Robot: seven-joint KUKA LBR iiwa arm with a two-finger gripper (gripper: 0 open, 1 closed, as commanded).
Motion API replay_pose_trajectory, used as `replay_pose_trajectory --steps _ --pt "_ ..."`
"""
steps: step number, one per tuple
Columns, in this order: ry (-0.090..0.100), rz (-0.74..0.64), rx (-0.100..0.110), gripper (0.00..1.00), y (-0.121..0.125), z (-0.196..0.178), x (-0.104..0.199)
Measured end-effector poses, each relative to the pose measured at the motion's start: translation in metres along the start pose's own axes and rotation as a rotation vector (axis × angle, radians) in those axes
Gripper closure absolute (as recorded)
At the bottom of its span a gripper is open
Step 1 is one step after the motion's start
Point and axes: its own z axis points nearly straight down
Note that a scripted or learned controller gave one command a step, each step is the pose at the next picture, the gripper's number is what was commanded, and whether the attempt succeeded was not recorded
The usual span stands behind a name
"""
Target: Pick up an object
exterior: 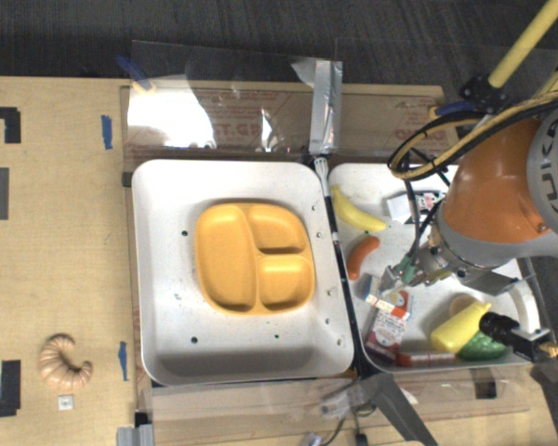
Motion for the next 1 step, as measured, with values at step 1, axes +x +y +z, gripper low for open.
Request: replay_pose_trajectory --steps 1 --pt "-0.001 -0.142 0.006 1.00 0.0281 -0.0022 0.0194"
